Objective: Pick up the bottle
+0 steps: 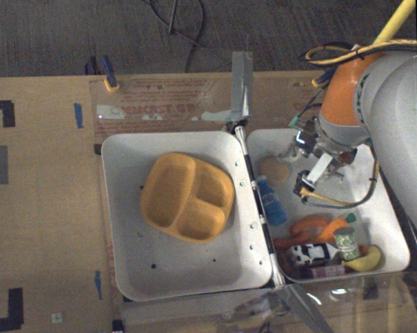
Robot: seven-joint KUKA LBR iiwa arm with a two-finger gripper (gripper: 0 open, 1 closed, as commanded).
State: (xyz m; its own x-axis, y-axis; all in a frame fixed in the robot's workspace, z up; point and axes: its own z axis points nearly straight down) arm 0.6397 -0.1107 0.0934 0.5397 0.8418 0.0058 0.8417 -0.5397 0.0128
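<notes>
I cannot tell whether the gripper (296,146) is clenched or released above the right bin (400,252), where one blue bottle (270,201) lies along the left wall, near one banana (365,260); the left bin (130,273), on the brown bench (44,204), holds one yellow tray (188,196) ringed by bare floor.

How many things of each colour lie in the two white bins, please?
Yellow-orange divided plastic plate: 1
Blue plastic bottle: 1
Tan round lump: 1
Orange carrot-like pieces: 2
Black-and-white small toy: 1
Green small can: 1
Yellow banana: 1
Total: 8, as far as the crowded corner shows
</notes>
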